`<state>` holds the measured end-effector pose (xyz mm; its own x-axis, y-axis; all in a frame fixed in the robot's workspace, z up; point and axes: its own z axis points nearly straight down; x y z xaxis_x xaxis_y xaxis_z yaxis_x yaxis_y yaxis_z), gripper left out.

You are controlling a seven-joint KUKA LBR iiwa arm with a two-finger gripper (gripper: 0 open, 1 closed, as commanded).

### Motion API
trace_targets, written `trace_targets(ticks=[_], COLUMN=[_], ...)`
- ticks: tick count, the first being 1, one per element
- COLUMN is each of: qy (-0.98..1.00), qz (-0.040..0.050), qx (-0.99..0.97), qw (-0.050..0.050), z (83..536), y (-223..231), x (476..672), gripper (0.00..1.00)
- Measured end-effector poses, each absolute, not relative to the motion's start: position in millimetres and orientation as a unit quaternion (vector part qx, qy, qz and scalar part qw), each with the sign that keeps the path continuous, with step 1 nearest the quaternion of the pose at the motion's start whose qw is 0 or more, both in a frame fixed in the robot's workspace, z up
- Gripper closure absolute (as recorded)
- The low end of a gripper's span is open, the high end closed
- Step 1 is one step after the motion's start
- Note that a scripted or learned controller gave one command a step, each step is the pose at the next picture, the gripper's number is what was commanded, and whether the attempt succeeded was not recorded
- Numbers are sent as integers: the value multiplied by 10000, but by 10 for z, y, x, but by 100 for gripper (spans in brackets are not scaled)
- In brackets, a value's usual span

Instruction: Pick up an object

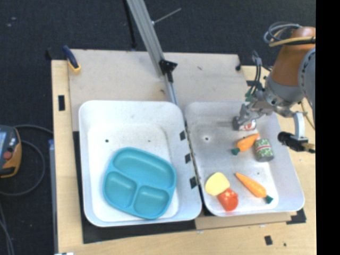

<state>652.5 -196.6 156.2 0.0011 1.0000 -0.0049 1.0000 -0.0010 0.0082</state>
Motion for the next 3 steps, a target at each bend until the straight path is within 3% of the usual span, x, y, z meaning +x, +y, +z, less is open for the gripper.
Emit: trace_targets(ticks=[2, 3], qy=[7081, 7087], qz=[18, -4], qx=[7061, 7055], qw=[36, 4], z=[2598, 2469], y=[-1950, -1455], x=[6619, 6533], gripper=[100, 100])
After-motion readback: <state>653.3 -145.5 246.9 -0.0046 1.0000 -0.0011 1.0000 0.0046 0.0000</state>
